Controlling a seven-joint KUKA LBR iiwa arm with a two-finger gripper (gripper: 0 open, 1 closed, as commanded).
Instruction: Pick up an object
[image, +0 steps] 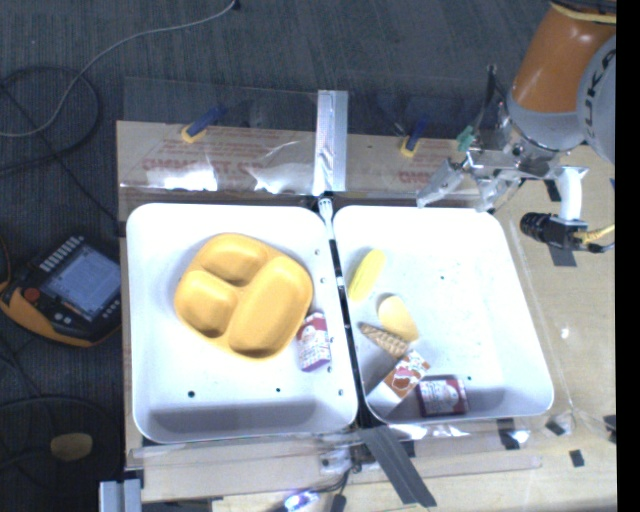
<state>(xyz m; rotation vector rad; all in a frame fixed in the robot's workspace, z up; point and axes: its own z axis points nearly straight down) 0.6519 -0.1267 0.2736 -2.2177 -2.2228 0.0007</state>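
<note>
Yellow things are lying in the right bin (520, 300): a yellow banana-like piece (366, 273) near the bin's left wall, & a pale yellow wedge (398, 318) just below it. An ice cream cone toy (385, 339) is lying just beside the wedge, maybe touching it. Near the front wall a small red & white packet (404, 378) is sitting next to a dark red can (441, 396) on its side. In the left bin (150, 300) a big yellow bread-like lump (243, 293) is filling the middle, w/ a little red & white bottle (314, 343) touching its lower right edge. The gripper (470, 185) is hanging over the back rim of the right bin, well apart from all 5 things there. Its fingers look spread open & are holding nothing. A grey & orange arm (565, 70) is reaching in at the top right. A handheld controller (65, 290) is lying on the floor at the left.
</note>
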